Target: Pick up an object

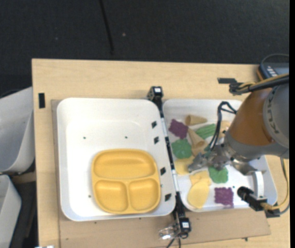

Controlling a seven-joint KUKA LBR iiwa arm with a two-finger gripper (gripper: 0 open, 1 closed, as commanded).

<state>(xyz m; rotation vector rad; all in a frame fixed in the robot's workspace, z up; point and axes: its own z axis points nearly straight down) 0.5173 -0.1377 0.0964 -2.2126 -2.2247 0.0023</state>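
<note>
A: While the arm (256, 123) reaches in from the right, where does the gripper (205, 161) sit?

B: Low over the right bin (271, 187), among the toys near its middle. Whether the fingers stand apart or together cannot be told; the wrist and dark cabling cover them, and no piece shows between them.

A: Which pieces lie around the gripper?

B: Just left of it, a green piece (181, 149). Above that, up and left of the gripper, a purple piece (178, 128). Straight above the gripper, a tan cone (196, 138), with another cone (195, 120) farther up and a green strip (206, 130) beside them. Just right and below, touching the gripper's edge as far as can be seen, a round green piece (219, 175). Directly below, a pale yellow piece (199, 191); to its right, a purple block (223, 196).

A: And the other bin?

B: Well to the gripper's left, the left bin (75, 138) holds a yellow tray (126, 181) with three compartments
</note>
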